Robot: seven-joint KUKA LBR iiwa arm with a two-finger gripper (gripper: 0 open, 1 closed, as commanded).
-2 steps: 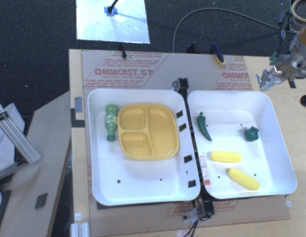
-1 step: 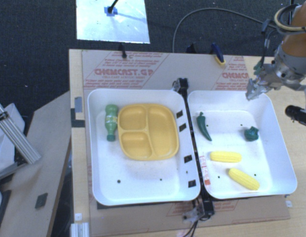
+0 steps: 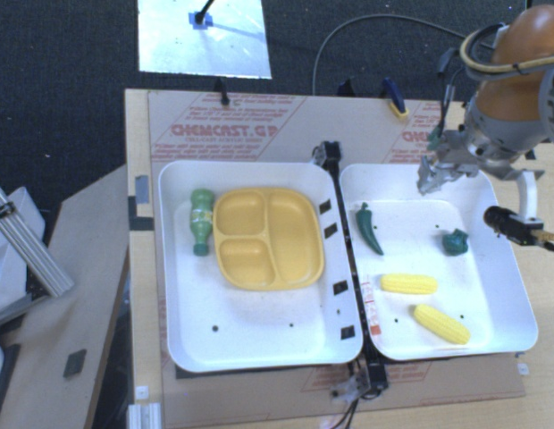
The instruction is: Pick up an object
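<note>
Grey hand (image 3: 435, 179) blurred, perhaps over right bin's (image 3: 509, 280) rim

Arm (image 3: 518, 52) cut off at right edge, hand (image 3: 435, 179) fingers too small

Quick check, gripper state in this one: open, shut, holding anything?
Gripper: cannot be told from this view; it hangs over the far edge of the right bin, with nothing seen between it.

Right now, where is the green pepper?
The green pepper lies in the right bin, near its left wall, above the two corn cobs.
</note>
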